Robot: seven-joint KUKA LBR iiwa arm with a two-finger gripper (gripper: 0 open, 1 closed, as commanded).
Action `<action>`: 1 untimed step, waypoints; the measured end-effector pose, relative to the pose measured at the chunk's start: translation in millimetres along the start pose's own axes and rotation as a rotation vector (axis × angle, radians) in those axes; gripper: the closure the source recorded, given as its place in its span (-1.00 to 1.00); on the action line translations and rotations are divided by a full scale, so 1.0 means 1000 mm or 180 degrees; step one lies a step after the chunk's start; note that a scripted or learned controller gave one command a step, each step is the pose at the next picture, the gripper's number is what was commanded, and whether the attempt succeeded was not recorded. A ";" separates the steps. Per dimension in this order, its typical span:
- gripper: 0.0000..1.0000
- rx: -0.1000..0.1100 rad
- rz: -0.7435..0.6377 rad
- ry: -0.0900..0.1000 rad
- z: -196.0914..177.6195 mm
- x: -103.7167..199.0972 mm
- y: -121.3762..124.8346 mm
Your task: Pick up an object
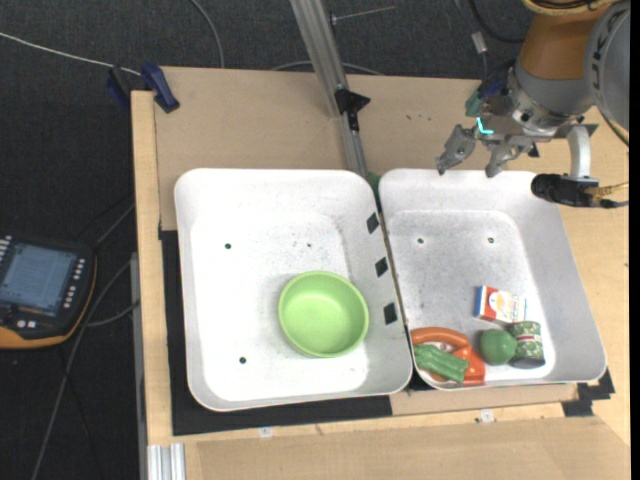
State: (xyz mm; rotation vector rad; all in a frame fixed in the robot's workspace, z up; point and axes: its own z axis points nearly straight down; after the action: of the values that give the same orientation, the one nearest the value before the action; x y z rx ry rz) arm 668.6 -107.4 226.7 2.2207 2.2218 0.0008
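Note:
My gripper [474,160] hangs over the far rim of the right bin [560,258], its two fingers spread apart and open with nothing between them. At the near end of that bin lie a small white and red box [498,305], a green ball [495,346], a dark can [527,343] and an orange and green toy [445,358]. These sit well below the gripper in the view. A light green bowl [322,314] rests in the left bin [215,268], toward its near right part.
A slanted metal post [325,53] rises behind the bins, between them. A black fitting [562,188] sticks out at the right bin's far right rim. A handheld pendant [40,288] lies off the bench to the left. Cables run across the dark floor.

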 end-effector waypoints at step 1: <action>-1.00 0.0000 0.0000 0.0000 0.000 0.000 0.000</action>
State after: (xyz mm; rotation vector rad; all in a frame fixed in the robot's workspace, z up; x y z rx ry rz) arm 668.6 -107.4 226.7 2.2207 2.2218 0.0007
